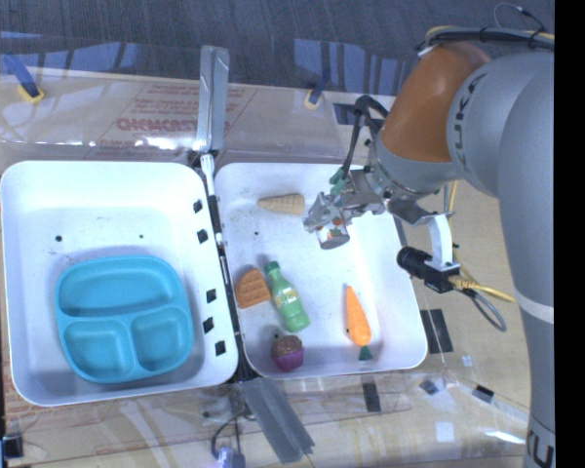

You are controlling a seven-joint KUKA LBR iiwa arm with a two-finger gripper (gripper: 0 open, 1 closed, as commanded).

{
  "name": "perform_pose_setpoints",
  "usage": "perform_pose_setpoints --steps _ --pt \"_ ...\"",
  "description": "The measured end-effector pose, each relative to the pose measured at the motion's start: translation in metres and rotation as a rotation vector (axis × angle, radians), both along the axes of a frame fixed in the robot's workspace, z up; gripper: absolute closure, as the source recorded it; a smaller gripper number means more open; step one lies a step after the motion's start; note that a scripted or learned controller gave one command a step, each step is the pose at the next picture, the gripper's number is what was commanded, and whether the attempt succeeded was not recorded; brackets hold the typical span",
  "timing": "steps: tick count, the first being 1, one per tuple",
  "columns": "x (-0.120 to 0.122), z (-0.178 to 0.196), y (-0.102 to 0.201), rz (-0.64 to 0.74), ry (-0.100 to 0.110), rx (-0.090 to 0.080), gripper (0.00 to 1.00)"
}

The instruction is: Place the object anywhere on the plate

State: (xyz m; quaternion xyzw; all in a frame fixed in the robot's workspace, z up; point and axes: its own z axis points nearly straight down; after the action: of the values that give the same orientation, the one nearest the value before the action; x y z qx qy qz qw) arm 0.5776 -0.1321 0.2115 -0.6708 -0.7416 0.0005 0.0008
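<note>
A blue plate [125,318] with three compartments lies in the left bin [39,193]. In the right bin [400,349] are an ice-cream cone [282,204], a bread-like brown piece [252,288], a green bottle [287,299], a purple-and-brown round object [288,351] and an orange carrot [357,317]. My gripper [330,222] hangs over the upper middle of the right bin, just right of the cone and above the carrot. Nothing shows between its fingers.
A grey divider [213,105] stands between the two bins at the back. The arm's large grey and orange body [448,115] covers the right bin's far right corner. Cables and a black fitting [424,264] hang beside the bin's right wall.
</note>
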Motion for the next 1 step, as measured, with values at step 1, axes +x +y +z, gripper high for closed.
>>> perform_pose_setpoints --steps 1 --pt "-0.0038 0.0308 0.0905 0.414 -0.002 -0.001 1.0"
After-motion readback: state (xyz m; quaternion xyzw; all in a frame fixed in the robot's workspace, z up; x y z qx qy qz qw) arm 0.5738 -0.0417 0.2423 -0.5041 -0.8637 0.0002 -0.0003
